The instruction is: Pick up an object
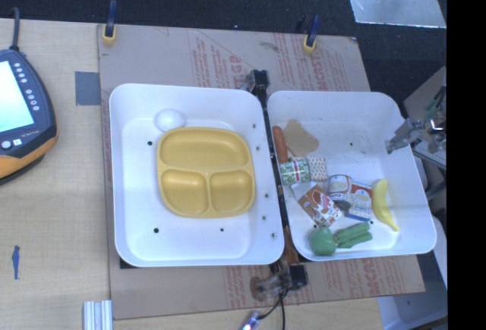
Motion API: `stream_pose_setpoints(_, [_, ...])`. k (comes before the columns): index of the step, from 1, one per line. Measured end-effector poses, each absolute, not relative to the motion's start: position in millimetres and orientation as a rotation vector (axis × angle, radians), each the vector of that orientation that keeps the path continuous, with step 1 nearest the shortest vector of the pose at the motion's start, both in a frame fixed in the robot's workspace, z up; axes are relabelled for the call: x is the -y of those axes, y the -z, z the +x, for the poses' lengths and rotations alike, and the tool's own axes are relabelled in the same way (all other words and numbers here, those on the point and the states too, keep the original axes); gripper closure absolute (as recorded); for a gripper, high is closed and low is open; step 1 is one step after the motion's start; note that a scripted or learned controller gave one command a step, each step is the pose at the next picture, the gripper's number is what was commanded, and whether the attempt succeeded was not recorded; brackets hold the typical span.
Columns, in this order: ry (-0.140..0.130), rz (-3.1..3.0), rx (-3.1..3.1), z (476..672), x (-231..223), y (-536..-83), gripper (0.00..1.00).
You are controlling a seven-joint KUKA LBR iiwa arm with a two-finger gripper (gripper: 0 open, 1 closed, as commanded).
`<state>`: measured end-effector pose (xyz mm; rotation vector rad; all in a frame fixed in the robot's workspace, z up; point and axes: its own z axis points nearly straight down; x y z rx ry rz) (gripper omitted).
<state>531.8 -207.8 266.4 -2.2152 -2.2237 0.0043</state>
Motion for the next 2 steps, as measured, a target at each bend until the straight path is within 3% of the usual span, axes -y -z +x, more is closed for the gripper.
stream_pose_setpoints(1, [-0.002, -2.216, 2.227, 512.0, 212.3, -101.4, 0.0])
stream_pose_setpoints(2, [-0.004, -2.212, 2.236, 513.6, 213.8, -113.7, 1.0])
